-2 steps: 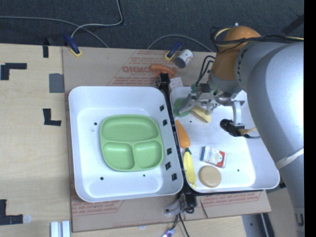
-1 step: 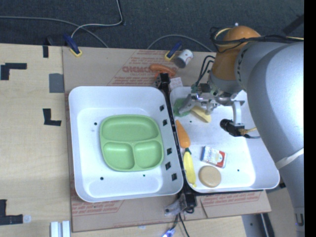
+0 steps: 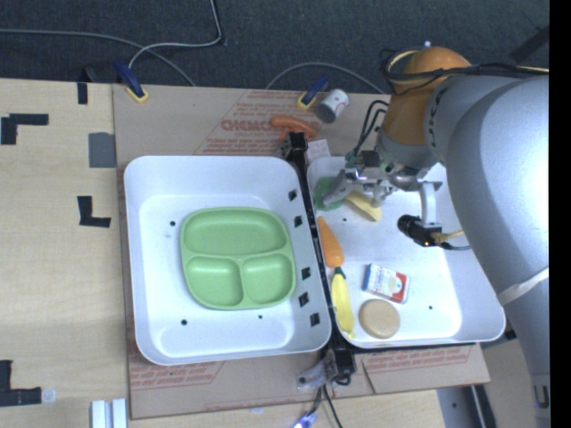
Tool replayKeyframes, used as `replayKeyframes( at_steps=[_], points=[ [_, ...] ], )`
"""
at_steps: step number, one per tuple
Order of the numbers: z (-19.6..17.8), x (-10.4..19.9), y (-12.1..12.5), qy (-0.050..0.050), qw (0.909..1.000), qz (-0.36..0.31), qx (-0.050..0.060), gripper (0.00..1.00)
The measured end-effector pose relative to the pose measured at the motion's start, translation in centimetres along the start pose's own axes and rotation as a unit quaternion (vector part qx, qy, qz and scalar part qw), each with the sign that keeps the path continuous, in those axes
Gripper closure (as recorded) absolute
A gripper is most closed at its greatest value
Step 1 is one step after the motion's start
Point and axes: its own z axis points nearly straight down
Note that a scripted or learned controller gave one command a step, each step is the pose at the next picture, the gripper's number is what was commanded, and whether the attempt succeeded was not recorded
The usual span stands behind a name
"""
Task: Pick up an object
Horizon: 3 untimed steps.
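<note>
Cardboard lies under both bins, printed in red along its far edge with lettering that looks like "CHICAGO", though the rest is too small to read. From the one camera above, take the right bin as the landmark. Inside it, along its left wall, lie an orange carrot and, nearer the front, a yellow banana. Just right of the banana sits a round tan biscuit, and above that a small red and white packet whose print is unreadable. At the bin's far end the gripper hangs low over a pale yellow wedge and a green piece; whether it grips anything, I can't tell. The grey arm hides the bin's right side. Left of it, touching, the left bin holds a green divided plate.
</note>
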Motion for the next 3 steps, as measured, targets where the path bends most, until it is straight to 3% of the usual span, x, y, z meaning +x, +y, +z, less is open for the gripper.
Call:
replayKeyframes(
  at_steps=[2, 3],
  points=[
    [0.0, 0.0, 0.0, -0.001, 1.0, 0.0, 0.0, 0.0],
    [-1.1, 0.1, 0.2, -0.001, 1.0, 0.0, -0.005, 1.0]
  ],
)
